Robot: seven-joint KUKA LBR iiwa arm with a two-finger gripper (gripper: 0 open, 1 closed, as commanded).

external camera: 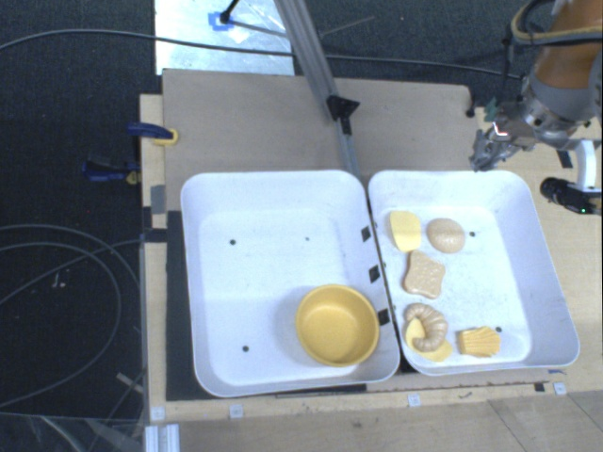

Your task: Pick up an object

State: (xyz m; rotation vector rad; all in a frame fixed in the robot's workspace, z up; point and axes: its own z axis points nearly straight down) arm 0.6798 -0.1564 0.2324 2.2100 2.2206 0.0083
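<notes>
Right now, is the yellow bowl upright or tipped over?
Upright. The yellow bowl sits in the left bin with its round rim facing up and its inside showing; nothing is visible inside it.

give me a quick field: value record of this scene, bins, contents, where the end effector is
left bin: holds one yellow bowl, upright, near its front right corner
right bin: holds five pale food-shaped pieces
back row: yellow cheese-like wedge, round bun
middle: tan cracker-like piece
front row: croissant, ridged yellow piece
end effector: above the right bin's back rim, apart from all pieces
held object: none visible
</notes>
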